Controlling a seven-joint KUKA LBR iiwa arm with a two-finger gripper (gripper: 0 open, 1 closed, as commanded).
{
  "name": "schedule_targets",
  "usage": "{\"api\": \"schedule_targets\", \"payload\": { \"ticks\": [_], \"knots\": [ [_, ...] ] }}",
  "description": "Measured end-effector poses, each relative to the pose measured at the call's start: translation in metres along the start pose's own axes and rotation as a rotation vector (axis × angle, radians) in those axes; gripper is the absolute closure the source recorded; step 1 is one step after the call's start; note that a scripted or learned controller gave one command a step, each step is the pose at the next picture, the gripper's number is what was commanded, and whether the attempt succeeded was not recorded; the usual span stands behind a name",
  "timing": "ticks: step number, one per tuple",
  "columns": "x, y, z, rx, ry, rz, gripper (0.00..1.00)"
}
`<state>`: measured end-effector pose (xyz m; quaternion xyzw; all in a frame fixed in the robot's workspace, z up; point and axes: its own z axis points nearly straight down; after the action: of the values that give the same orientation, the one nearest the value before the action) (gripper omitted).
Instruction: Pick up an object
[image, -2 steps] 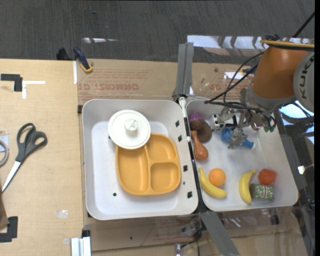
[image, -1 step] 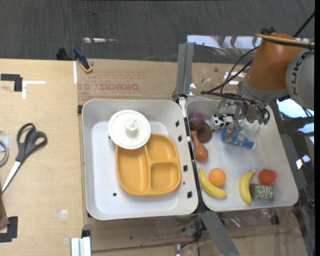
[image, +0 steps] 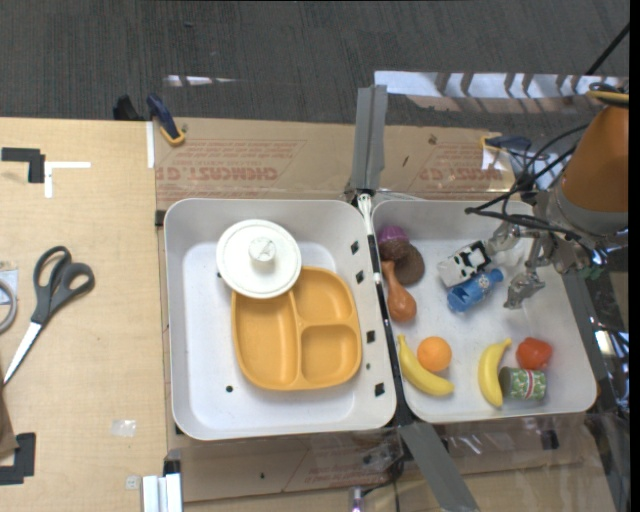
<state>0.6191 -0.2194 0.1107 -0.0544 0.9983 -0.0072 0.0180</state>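
Nothing was lifted yet: the gripper (image: 522, 268) hung with fingers apart and unladen over the right bin (image: 570, 345), just right of the blue bottle (image: 473, 290).

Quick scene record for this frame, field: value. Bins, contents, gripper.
left bin: yellow divided tray, round white lid overlapping the tray's upper left corner
right bin: two bananas, orange, tomato, green can, blue and white toy, purple and brown items by the divider
gripper: over the right bin's upper right, fingers open, nothing between them
bench, left of the bins: scissors
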Motion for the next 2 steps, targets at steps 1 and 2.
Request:
{"api": "schedule_targets", "payload": {
  "ticks": [1,2],
  "knots": [
    [-0.013,0.051,0.001,-0.002,0.000,0.097,0.00],
    [-0.024,0.097,0.001,-0.004,0.000,0.172,0.00]
  ]
}}
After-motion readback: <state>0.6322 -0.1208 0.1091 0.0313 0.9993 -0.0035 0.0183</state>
